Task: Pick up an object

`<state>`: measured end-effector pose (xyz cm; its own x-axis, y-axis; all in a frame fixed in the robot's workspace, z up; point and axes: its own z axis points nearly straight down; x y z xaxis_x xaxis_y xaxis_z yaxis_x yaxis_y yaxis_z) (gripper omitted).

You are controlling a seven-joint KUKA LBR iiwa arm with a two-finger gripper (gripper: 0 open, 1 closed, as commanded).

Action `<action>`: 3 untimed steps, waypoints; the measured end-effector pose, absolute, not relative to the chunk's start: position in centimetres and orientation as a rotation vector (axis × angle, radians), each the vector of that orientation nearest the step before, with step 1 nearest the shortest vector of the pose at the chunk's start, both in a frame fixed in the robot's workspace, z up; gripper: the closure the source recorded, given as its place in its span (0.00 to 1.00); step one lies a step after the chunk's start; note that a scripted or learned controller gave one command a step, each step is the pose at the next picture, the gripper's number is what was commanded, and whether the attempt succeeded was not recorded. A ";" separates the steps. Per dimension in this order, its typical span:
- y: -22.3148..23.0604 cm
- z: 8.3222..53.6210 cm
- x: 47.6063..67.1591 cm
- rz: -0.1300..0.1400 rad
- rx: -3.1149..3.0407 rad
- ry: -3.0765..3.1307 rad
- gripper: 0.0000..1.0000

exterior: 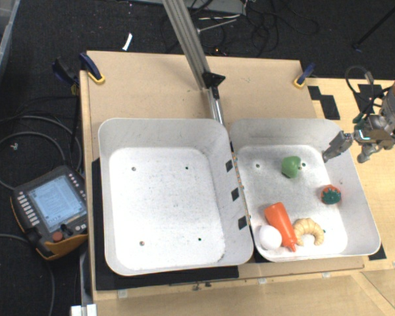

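Right bin [355, 189] holds 5 items, bunched toward near edge. Gripper [353, 149] at bin's right rim, fingers spread, nothing between. Carrot [281, 224] lies down-left of it, long axis running diagonal. Strawberry [330, 194] nearest, just below.

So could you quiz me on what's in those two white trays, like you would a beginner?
1. Which bin holds the objects, the left or the right one?
2. True or false: the gripper is clamped on the green object.
3. Which object touches the orange carrot: A) white egg, B) red strawberry, C) green object?

Key: 1. The right bin; the left bin has no objects. 2. False; the gripper sits by the right bin's far right edge, apart from it, with spread fingers. 3. A.
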<state>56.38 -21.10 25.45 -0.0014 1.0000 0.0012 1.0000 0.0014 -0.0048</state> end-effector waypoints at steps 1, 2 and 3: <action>-21.1 25.7 56.5 0.000 -2.219 -2.224 0.00; -20.9 20.8 55.5 0.005 -2.219 -2.217 0.00; -20.8 14.4 55.7 0.005 -2.218 -2.216 0.00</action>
<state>55.74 -20.82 14.39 0.0008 1.0000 0.0019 1.0000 -0.0008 -0.0065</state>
